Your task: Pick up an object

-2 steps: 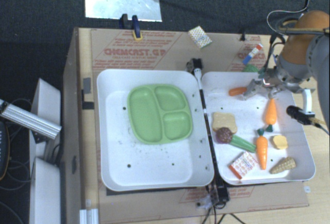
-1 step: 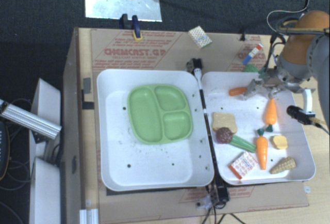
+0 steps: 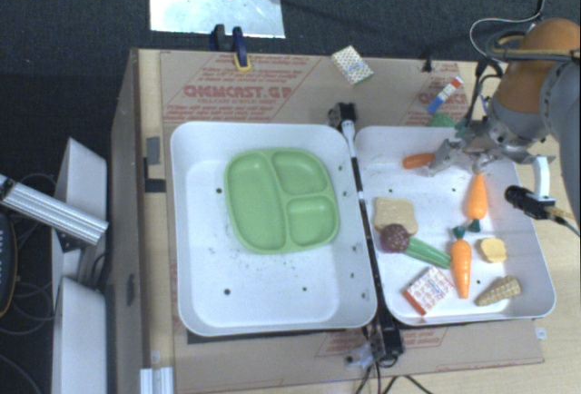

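Note:
The right bin (image 3: 536,279) holds several toy foods. A small orange piece (image 3: 418,161) lies at its far left, and an orange carrot (image 3: 477,197) lies just below the arm's wrist. Further forward are a bread slice (image 3: 396,213), a purple item (image 3: 395,238) on a green stem (image 3: 427,251), a second carrot (image 3: 461,267), a yellow piece (image 3: 493,249), a tan cone (image 3: 497,290) and a red-and-white packet (image 3: 428,289). My gripper (image 3: 461,152) hangs low over the bin's far edge, between the orange piece and the upper carrot. I see nothing held in it.
The left bin (image 3: 209,292) holds a green divided plate (image 3: 281,200). A black divider rail (image 3: 361,211) runs between the bins. A patterned block (image 3: 352,64) and a red-blue-white item (image 3: 445,95) lie on the cardboard behind the bins. A black part of the arm (image 3: 526,199) juts over the right rim.

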You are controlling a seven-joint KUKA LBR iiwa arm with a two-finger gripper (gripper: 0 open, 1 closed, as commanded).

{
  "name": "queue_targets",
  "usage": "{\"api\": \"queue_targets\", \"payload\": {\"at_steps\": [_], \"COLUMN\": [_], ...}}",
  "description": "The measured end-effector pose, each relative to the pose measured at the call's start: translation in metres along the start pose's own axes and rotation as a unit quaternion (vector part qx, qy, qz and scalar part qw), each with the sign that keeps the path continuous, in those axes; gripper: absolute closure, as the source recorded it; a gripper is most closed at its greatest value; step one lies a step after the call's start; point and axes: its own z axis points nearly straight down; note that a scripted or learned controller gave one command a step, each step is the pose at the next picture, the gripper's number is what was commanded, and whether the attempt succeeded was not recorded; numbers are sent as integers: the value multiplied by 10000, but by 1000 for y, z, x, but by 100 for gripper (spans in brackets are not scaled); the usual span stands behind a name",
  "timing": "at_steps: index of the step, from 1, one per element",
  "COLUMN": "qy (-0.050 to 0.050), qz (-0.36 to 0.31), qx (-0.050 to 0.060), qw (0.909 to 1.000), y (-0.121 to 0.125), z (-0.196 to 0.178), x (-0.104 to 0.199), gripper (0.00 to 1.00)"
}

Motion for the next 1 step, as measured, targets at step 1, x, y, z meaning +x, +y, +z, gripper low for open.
{"api": "queue_targets", "payload": {"at_steps": [1], "qy": [0], "qz": [0], "qx": [0], "qw": [10000], "y": [0], "z": [0], "x": [0], "gripper": [0]}}
